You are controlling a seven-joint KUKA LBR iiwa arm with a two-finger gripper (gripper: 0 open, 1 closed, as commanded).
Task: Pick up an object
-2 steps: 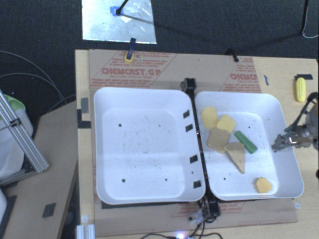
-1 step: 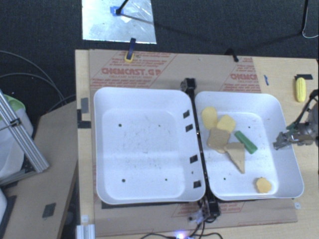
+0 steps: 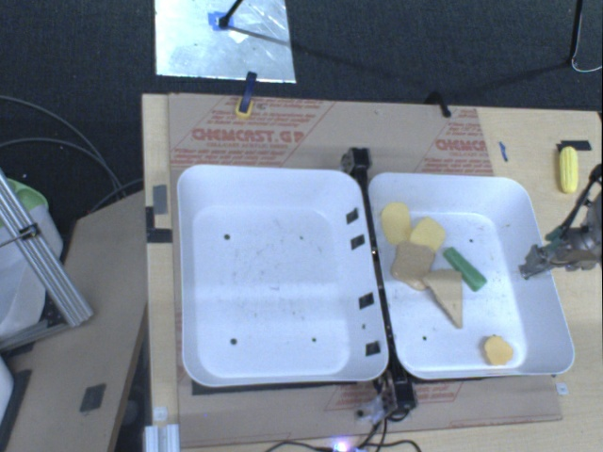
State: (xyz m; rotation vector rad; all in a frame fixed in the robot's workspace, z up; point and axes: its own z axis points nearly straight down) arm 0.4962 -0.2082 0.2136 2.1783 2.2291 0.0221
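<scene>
The hand (image 3: 535, 264) hangs over the right bin's (image 3: 528, 205) outer rim, and I cannot tell its spread. The green block (image 3: 464, 267) lies well inward of it, touching a tan wedge (image 3: 447, 295).

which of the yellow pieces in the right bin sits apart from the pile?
The small yellow lump near the right white bin's front corner, alone. The two other yellow blocks touch each other beside the tan pieces.
</scene>
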